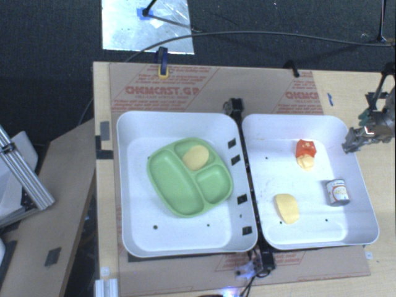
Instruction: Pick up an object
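Where the bench: carries two shallow white bins side by side, the left bin and the right bin touch along their inner walls.
Divided plate: pale green, three compartments, lying tilted in the middle of the left bin.
Yellow lump on plate: rounded, pale yellow, sitting in the plate's compartment nearest the bin's far edge.
Yellow piece: smooth, oblong, pale yellow, lying on the right bin's floor toward its near-left corner.
Fries toy: red carton with yellow tips, toward the far edge of the right bin, well apart from the yellow piece.
Small can: grey, stubby, with a label, near the right bin's right wall.
Gripper: grey, at the right bin's far-right rim, above no object; whether it is spread or closed cannot be told.
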Tool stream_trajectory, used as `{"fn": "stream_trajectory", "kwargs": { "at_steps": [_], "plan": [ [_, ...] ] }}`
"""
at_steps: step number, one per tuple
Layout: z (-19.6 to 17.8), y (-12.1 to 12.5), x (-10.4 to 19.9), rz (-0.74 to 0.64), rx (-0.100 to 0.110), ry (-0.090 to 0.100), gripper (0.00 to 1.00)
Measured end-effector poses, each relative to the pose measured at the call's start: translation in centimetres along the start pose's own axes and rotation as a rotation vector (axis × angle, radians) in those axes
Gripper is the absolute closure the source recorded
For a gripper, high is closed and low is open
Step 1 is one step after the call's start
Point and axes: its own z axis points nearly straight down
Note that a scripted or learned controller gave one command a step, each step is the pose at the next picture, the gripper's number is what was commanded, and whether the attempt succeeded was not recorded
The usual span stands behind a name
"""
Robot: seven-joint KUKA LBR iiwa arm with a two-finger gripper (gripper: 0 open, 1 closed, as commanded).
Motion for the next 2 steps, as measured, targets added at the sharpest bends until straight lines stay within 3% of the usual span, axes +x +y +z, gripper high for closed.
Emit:
{"fn": "stream_trajectory", "kwargs": {
  "at_steps": [2],
  "plan": [
    [-0.3,2.2,10.0,-0.002,0.000,0.001,1.00]
  ]
}}
